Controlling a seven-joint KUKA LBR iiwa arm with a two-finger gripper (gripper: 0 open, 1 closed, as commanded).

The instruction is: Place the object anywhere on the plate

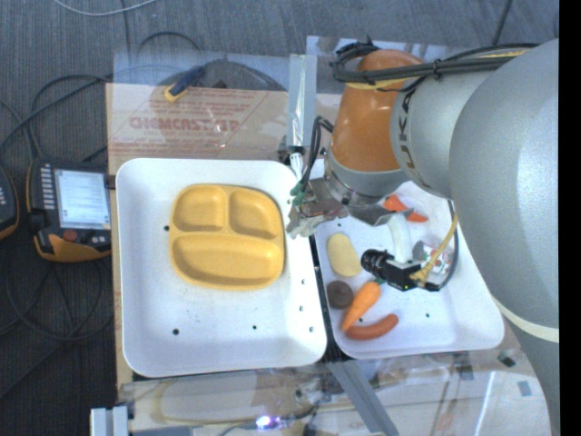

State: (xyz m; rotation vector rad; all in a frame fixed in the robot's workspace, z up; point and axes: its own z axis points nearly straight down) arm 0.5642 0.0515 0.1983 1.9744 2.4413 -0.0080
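Observation:
A yellow plate [227, 234] with three compartments lies in the left white bin [145, 334], and nothing rests on it. My gripper [305, 213] hangs over the wall between the two bins, just right of the plate's upper right corner. Nothing visible sticks out from under it. In the right bin [454, 330], just right of and below the gripper, lies a pale yellow potato-like piece [343, 253]. Nearer the front are a brown round piece [339, 293], a carrot [362, 303] and a red sausage [370, 327].
Small orange pieces [397, 204] and a white piece [399, 238] lie at the back of the right bin, partly under the arm. The arm's big grey body covers that bin's right side. A handheld pendant [73, 209] sits left of the bench.

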